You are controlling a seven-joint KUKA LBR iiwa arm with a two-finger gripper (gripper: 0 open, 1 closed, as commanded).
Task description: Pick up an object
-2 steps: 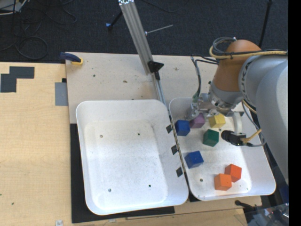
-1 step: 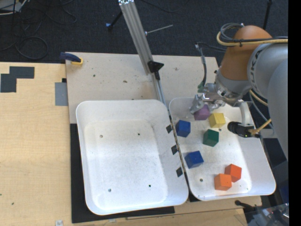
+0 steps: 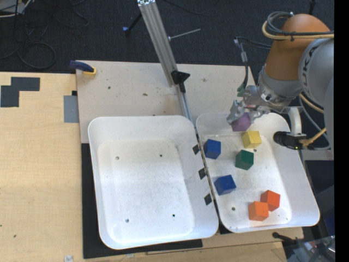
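My gripper hangs over the back of the right bin, reaching in from the right. A purple block sits between its fingertips, and the gripper is shut on it. Loose in the same bin lie a yellow cube, a green cube, two blue cubes, an orange cube and a red-orange cube. The yellow cube is just right of and below the purple block.
The left bin stands beside the right one, with small black clips along the shared rim. A slanted metal rail rises behind the bins. A black-tipped fixture juts in at the right bin's right edge.
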